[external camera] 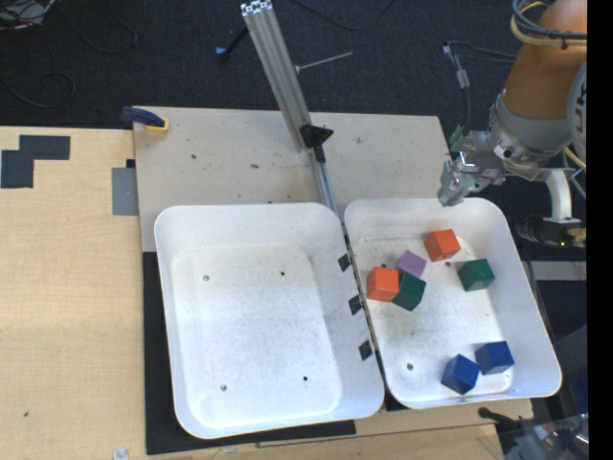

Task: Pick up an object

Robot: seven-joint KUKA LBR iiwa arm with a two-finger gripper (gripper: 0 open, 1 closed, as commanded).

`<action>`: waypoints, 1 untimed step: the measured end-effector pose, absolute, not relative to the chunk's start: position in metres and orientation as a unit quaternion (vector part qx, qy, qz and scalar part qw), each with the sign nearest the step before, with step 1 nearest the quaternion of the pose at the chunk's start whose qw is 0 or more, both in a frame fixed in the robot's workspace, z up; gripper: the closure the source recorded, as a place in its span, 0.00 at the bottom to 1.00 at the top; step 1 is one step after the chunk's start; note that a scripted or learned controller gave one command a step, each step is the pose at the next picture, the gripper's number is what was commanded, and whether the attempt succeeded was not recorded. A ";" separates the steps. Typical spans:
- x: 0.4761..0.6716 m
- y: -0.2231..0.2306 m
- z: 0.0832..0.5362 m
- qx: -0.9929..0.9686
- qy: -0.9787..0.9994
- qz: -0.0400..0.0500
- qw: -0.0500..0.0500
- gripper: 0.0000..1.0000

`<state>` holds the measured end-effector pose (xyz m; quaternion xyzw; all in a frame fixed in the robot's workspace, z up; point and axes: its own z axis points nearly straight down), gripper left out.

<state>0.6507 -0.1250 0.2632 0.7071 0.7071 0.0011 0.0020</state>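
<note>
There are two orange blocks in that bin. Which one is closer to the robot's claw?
The orange cube near the right white bin's far rim, just below the gripper. The other orange cube lies farther off, touching the purple cube.

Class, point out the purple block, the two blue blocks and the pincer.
purple block (413,263), camera view, top face.
left blue block (460,373), camera view, top face.
right blue block (494,356), camera view, top face.
pincer (450,195), camera view, tip.
</note>
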 end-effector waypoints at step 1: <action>0.640 -0.077 0.248 0.706 0.708 -0.001 -0.002 1.00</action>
